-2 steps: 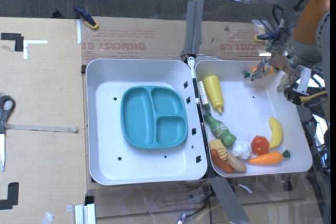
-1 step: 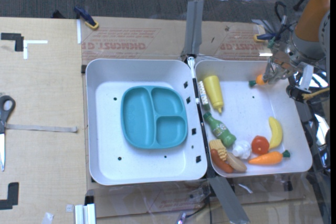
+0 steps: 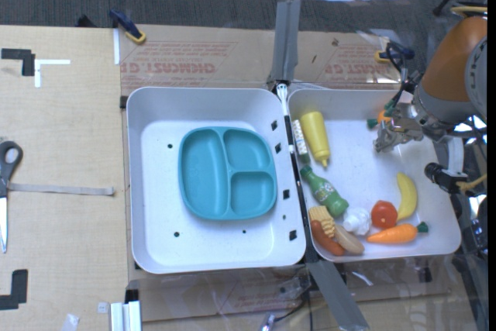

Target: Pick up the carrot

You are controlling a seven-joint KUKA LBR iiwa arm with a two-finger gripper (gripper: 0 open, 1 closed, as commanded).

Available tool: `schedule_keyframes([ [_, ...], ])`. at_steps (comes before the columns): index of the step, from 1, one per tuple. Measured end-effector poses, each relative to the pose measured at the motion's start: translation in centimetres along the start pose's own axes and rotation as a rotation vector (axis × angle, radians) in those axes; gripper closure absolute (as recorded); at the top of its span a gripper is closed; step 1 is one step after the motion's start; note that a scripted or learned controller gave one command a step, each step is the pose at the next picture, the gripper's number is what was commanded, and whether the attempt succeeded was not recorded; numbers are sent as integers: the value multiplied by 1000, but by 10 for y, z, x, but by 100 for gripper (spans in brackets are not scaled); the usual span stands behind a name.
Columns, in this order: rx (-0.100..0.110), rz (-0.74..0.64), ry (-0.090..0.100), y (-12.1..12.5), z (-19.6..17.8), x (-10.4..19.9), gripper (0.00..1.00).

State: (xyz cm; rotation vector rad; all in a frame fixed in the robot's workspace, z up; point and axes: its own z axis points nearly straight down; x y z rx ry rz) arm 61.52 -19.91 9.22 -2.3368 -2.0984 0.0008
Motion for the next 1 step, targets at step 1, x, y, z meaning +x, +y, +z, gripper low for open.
schedule_keyframes([
  [1,-1,0,0,0,0,0,0],
])
